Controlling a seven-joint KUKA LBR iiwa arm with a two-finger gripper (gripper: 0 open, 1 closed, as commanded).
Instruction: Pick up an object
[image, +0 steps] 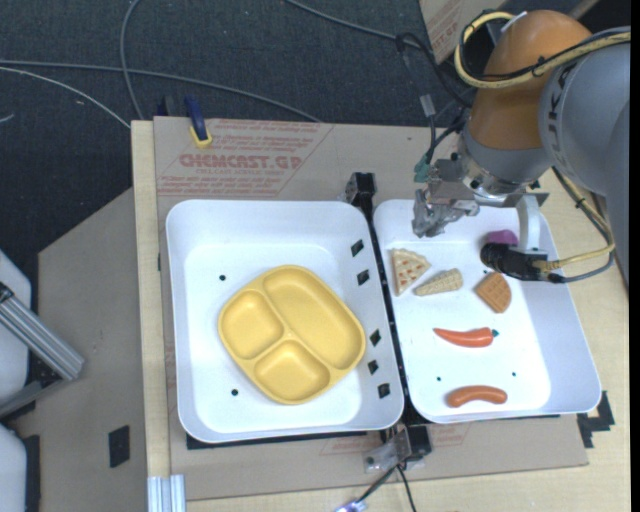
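Note:
My gripper (432, 222) hangs over the far left corner of the right bin (560, 330), just above and right of a tan waffle wedge (407, 270). Nothing shows between its fingers. Beside the wedge lies a pale cone-shaped piece (439, 283). A brown cracker-like piece (493, 292) sits to the right. A red chili pepper (465, 337) lies mid-bin, and an orange sausage (476, 397) lies near the front edge. A small magenta object (499, 238) is partly hidden behind a black part of the arm.
The left bin (195, 300) holds a yellow three-compartment plate (290, 333). A black divider with clips (375, 290) runs between the bins. Cables (560, 265) trail from the arm over the right bin's far side. A cardboard sheet (250, 150) lies under both bins.

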